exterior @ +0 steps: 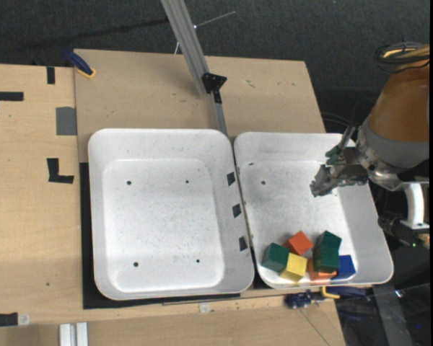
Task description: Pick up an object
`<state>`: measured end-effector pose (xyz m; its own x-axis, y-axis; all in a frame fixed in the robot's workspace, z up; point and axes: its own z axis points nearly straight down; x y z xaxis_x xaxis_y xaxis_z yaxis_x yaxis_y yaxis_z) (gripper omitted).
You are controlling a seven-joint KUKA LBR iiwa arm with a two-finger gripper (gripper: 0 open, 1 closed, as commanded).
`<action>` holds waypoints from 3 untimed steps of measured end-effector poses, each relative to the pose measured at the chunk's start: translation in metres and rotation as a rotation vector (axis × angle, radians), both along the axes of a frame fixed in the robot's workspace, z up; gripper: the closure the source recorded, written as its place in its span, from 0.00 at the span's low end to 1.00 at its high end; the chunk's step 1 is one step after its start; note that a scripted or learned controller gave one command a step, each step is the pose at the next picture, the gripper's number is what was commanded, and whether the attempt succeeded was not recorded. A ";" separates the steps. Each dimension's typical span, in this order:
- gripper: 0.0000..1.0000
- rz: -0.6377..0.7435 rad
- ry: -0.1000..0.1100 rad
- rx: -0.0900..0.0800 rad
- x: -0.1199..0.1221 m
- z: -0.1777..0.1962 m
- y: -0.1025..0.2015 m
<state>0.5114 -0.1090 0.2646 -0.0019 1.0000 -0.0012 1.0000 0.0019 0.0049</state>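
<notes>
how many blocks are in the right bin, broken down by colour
Green blocks: 2
Orange blocks: 2
Yellow block: 1
Blue block: 1
Total: 6, all heaped at the near end of the right bin.

- The arm [400, 114] is cut off by the right edge.
- An orange block [319, 271] lies mostly hidden beneath the dark green block [328, 249].
- The claw [323, 184] is too blurred to read.

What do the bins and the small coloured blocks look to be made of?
Bins: likely thin moulded plastic, matte white with rounded rims and a speckled floor. Blocks: solid painted wood or hard plastic, judging by crisp edges and flat, saturated colours; the view leaves it open.
</notes>
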 end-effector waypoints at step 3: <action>1.00 0.004 0.007 0.002 0.013 -0.006 0.157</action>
<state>0.5244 0.0480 0.2589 -0.0063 1.0000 0.0008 1.0000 0.0063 -0.0022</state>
